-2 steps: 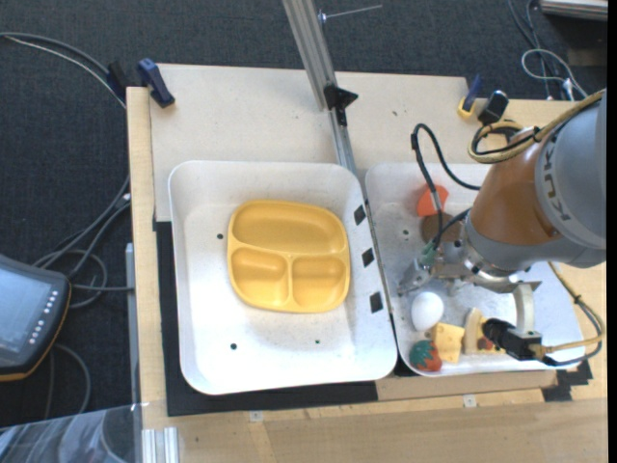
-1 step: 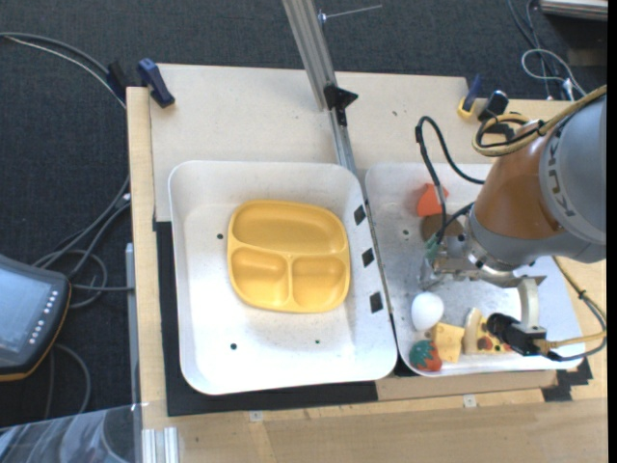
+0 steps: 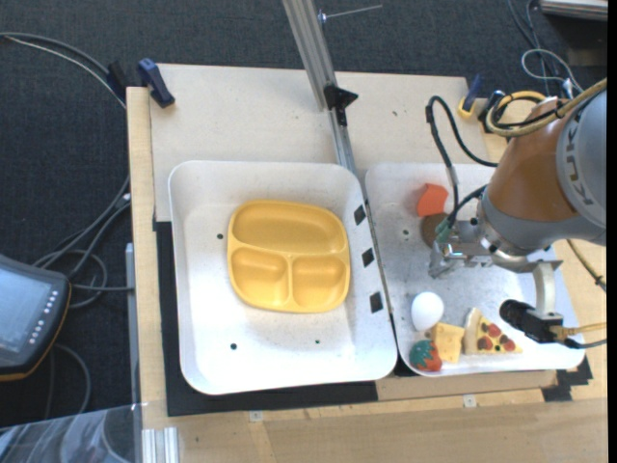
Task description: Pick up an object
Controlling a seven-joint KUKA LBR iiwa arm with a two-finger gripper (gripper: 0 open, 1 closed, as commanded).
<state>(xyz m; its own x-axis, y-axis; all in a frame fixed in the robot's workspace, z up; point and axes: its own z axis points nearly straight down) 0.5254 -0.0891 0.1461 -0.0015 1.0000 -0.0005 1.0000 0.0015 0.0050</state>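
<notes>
Yellow divided plate (image 3: 288,256) sits in left bin (image 3: 193,287). Right bin (image 3: 390,186) holds orange block (image 3: 433,199), white egg (image 3: 427,309), cheese wedge (image 3: 447,340), pizza slice (image 3: 490,335). Gripper (image 3: 445,257) hangs just below orange block, above egg; finger state unclear, possibly empty.

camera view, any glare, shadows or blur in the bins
Camera view: lighting is even and soft; the yellow tray has mild sheen but no harsh glare; the arm casts faint shadow around the end effector; the egg and pizza slice look sharp.
</notes>
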